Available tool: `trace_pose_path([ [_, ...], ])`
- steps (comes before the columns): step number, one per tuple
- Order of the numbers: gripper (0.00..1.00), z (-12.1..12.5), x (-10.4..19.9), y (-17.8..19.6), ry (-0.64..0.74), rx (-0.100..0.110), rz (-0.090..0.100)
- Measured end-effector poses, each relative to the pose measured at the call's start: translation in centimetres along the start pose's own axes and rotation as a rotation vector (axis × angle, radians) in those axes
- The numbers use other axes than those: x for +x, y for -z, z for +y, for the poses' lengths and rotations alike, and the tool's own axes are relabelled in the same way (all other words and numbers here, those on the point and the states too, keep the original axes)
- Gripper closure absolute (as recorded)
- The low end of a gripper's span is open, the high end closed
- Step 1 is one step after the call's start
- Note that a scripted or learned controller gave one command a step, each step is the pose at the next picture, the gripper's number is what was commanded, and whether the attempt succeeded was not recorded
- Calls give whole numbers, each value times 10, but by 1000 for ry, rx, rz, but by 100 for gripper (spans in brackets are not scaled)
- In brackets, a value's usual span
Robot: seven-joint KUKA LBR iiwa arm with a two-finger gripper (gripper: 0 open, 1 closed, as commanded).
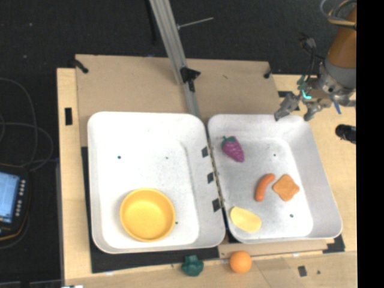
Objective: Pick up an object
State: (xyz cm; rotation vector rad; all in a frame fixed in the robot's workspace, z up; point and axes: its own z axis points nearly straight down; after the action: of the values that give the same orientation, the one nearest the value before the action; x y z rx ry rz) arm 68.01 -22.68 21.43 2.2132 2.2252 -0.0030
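Observation:
The right bin holds a purple grape bunch, an orange sausage, an orange toast-like block and a pale yellow piece. A yellow bowl sits in the left bin. My gripper hangs over the right bin's far right corner, open, with nothing between its fingers. It is well apart from every object.
An orange ball and a green toy lie on the bench in front of the bins. A metal pole slants in from the top toward the gap between the bins. A tablet lies at far left.

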Motion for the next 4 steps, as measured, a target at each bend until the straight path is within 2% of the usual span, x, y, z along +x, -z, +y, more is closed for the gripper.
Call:
trace_pose_path([
  [1,0,-2,3,-63,2,5,3],
  [2,0,-2,2,-112,1,1,1],
  [3,100,0,1,-98,5,-2,-3],
  [4,100,5,2,-32,-2,-9,0],
])
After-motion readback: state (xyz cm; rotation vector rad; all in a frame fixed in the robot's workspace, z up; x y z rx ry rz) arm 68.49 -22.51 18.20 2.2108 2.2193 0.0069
